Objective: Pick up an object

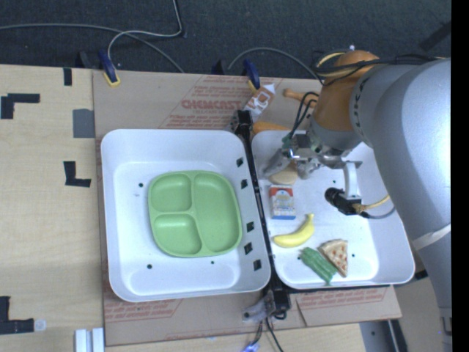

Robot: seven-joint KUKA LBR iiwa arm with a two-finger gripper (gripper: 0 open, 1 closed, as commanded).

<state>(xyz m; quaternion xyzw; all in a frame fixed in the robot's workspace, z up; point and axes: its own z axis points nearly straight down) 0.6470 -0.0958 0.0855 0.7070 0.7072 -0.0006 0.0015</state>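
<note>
The pincer (293,160) is a cluster of small metal parts below the arm's orange band (338,101), low over the far-left part of the right bin (381,266). How far apart its tips stand I cannot tell — they blur into the pale, rounded bread-like lump (284,174) lying directly under them, and whether that lump is touched or gripped cannot be made out.

Just nearer the camera than the pincer lies a small flat carton (283,202), rectangular, with a red top and white and blue print. Beyond that, further toward the camera, a smooth yellow banana (295,233) curves across the bin floor. Nearer the front rim sit a ribbed green vegetable piece (317,263) and, touching it, a triangular pizza-like slice (336,254) with a tan crust. To the right of the pincer a black fitting with a yellow cable (350,200) hangs over bare white plastic.

The left bin (117,196), to the pincer's left across the two touching rims, holds a matte green plate (195,213) with three compartments and rounded corners — a wide band of glossy white floor around it. Both bins rest on brown cardboard (176,105) over the pale wooden worktop (37,196).
</note>
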